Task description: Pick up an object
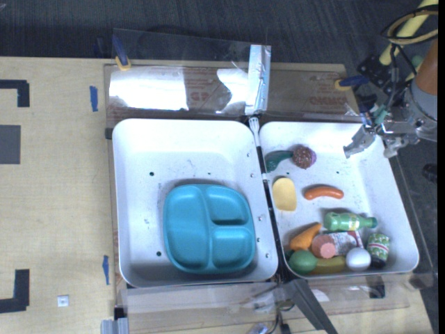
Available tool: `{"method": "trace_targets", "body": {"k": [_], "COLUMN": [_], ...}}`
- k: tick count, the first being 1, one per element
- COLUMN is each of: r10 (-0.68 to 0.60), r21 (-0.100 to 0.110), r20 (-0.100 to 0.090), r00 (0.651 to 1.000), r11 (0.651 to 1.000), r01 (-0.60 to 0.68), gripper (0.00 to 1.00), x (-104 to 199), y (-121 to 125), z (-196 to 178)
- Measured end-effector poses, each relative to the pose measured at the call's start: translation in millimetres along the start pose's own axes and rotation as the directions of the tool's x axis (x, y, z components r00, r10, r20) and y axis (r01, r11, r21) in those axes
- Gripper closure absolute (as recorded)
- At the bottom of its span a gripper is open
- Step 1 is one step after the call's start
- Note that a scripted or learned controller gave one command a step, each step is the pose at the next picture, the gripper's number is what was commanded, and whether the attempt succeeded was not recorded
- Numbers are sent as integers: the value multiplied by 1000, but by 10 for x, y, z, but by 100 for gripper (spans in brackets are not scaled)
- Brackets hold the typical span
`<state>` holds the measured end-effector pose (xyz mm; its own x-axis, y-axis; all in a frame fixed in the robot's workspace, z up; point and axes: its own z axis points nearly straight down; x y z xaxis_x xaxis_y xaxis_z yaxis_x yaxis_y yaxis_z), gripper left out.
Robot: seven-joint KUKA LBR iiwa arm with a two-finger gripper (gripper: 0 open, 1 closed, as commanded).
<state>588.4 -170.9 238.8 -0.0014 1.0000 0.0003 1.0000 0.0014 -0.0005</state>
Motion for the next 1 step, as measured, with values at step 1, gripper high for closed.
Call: {"method": "trace_targets", "body": {"k": [1], "r10": [-259], "r21": [-1], "r20": [0], "r00": [966], "r11": [966], "r01": [259], "gripper": [0], "x": [279], "y": [3], "z": [1442]}}
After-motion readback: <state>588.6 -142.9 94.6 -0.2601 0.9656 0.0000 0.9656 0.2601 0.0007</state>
